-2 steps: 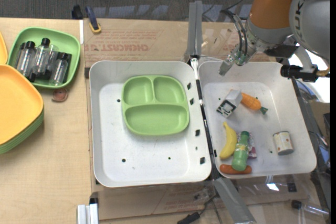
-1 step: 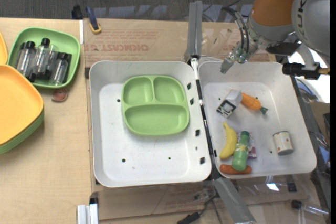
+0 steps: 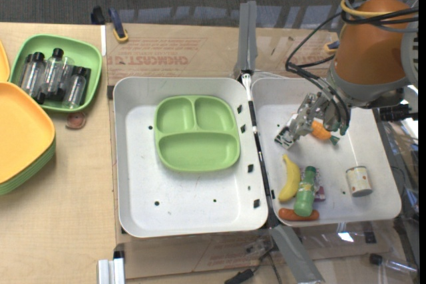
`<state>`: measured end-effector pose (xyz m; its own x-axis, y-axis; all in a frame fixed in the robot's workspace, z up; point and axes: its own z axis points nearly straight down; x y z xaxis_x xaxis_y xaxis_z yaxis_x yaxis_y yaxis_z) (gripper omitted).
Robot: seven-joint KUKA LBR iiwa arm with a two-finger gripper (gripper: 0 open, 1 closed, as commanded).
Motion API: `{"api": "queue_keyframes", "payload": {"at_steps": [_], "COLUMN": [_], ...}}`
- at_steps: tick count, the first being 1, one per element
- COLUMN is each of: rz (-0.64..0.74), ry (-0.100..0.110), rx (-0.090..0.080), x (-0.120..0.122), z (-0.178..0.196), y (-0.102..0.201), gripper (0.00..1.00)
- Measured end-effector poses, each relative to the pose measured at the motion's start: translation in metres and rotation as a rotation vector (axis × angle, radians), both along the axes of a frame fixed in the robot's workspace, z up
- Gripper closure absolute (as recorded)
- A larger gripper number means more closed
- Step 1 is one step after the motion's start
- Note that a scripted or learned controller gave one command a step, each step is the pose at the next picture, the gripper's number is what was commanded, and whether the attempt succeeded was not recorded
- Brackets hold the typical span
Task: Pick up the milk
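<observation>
In the right bin (image 3: 333, 204), toward the middle right of the frame: gripper (image 3: 287, 136), low over the bin's upper-left floor, just beside a small orange piece (image 3: 321, 132). Spread or pressed together: cannot tell from this slant, and nothing seen pinched.

Toward the lower right of the same bin, well apart from the gripper: milk (image 3: 358, 181), taken to be the small white cylinder lying alone. Lower centre of that bin: banana (image 3: 288, 177), green bottle (image 3: 305, 193) and red piece (image 3: 289, 214), close together. In the left bin (image 3: 140, 196): green divided plate (image 3: 200, 153).

Step in hand, by judgement: approach, no grasp yet. Next move calls for travelling right and down the frame, keeping clear of banana and bottle, then lowering squarely astride the cylinder. Round body, so likely to roll if nudged.
</observation>
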<state>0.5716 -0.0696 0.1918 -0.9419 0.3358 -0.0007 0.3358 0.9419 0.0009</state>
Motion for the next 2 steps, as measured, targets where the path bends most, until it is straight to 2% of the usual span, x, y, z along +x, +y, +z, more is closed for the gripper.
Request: {"api": "queue_keyframes", "payload": {"at_steps": [1,2], "rz": [0.106,-0.135], "ry": [-0.003,-0.004], "rx": [-0.001,-0.001], "x": [0.036,0.072], "z": [-0.047,0.001], "y": [-0.051,-0.016], "gripper": [1.0,1.0]}}
